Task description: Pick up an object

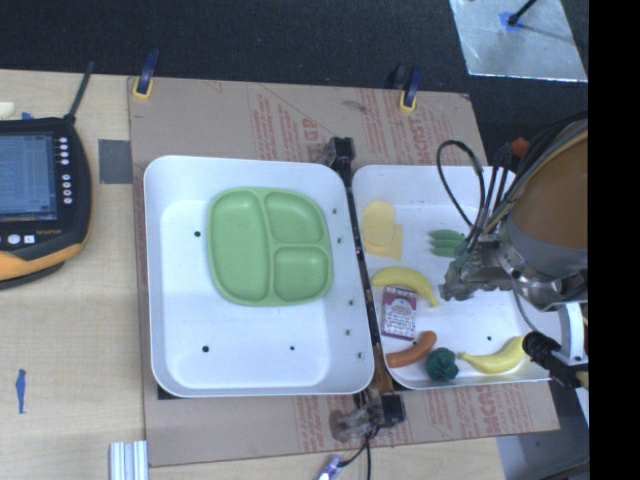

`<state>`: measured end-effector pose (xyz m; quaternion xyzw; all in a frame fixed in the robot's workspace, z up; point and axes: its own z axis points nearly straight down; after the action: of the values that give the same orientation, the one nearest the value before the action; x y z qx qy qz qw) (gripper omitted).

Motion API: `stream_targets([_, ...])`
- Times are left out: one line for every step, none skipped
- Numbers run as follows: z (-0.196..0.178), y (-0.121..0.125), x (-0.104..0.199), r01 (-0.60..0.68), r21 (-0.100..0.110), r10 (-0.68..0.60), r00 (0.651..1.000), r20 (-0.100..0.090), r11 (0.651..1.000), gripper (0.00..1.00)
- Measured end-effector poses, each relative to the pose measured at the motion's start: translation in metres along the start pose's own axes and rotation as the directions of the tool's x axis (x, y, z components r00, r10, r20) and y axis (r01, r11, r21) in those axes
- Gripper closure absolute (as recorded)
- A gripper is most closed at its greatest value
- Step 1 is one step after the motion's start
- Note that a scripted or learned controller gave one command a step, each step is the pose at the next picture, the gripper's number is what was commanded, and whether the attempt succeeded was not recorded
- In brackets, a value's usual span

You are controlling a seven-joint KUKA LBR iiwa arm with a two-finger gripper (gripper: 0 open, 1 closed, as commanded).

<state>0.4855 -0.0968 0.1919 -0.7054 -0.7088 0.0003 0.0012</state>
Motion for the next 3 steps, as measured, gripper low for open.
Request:
stream_targets([0.000,0.000,0.000,-0.001,0.001,0.001,1.000,0.000,1.000,0.00])
stream_targets([0.053,0.055,-0.015,0.003,0.001,-0.003,1.000,0.003,1.000,0.00])
stream_targets([0.101,0.059,-0.004,0.003,0.003,-0.003,1.000,0.002,1.000,0.00])
